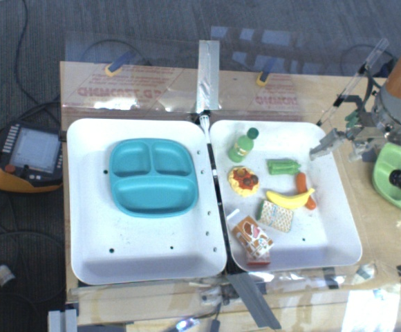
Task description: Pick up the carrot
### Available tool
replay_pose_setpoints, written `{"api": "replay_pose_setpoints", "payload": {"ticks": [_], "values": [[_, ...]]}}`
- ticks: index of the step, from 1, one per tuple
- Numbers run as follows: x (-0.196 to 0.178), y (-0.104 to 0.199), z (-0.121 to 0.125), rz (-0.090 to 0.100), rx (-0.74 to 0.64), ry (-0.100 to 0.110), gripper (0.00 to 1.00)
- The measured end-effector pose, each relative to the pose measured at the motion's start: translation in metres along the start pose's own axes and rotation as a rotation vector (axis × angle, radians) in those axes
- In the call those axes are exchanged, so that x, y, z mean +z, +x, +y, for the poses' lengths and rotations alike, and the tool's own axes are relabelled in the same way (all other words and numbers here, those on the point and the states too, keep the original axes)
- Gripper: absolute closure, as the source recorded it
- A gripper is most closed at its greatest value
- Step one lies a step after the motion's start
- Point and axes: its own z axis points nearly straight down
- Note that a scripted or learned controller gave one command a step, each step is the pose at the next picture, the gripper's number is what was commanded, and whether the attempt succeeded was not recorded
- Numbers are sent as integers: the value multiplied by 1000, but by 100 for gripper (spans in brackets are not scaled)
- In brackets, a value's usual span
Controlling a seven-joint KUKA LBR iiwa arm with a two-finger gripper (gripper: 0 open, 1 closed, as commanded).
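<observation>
The carrot (301, 182) is a small orange piece lying in the right bin (339, 244), near that bin's right wall. A yellow banana (290, 198) lies across its lower part, and an orange end (312, 202) pokes out below the banana's tip. The gripper (321, 150) hangs over the bin's upper right corner, above and to the right of the carrot and apart from it. Nothing is visibly held in it. The arm reaches in from the right edge.
Also in the right bin are a green bottle (242, 146), a green vegetable (283, 165), a small pizza toy (244, 180), a patterned packet (277, 216) and a carton (253, 238). The left bin (90, 241) holds a blue divided plate (152, 177). A green object (391, 173) sits outside on the right.
</observation>
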Motion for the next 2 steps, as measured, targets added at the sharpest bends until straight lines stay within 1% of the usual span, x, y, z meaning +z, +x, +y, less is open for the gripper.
{"api": "replay_pose_setpoints", "payload": {"ticks": [1,2], "values": [[44,37,25,-3,-75,1,0],[78,14,-2,-2,-565,-1,0]]}}
